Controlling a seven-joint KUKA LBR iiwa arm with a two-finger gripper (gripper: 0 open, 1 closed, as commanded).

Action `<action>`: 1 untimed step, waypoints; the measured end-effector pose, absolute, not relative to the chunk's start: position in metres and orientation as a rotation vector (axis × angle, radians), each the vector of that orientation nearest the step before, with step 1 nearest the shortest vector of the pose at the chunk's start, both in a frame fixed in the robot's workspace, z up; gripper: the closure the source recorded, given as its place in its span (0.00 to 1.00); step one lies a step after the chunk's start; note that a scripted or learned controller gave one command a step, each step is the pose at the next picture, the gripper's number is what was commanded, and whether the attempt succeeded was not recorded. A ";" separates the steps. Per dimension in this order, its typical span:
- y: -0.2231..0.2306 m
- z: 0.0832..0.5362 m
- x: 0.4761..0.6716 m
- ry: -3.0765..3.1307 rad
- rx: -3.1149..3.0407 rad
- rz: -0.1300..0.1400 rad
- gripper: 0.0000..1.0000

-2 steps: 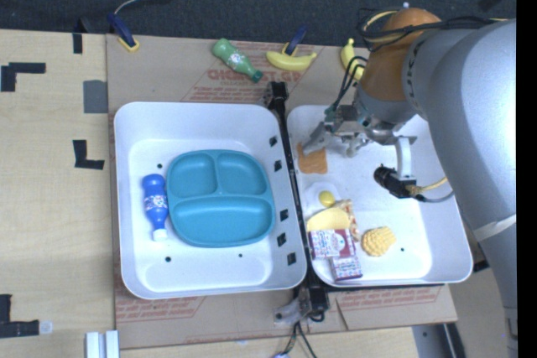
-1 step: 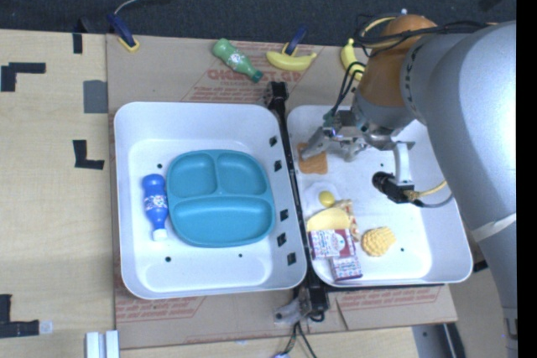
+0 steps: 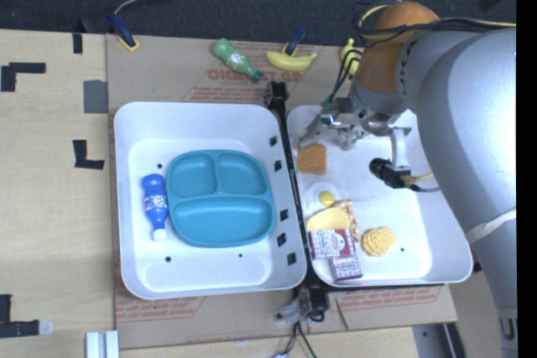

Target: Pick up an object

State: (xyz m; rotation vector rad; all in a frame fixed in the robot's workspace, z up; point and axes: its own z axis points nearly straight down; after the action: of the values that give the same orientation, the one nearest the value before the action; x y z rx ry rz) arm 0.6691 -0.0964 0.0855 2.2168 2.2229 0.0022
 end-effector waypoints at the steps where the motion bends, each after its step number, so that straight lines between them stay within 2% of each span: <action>1: -0.094 0.085 0.667 2.221 2.218 0.000 0.00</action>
State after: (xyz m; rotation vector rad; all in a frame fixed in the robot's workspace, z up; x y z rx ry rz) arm 0.6673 -0.0939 0.0854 2.2183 2.2209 -0.0003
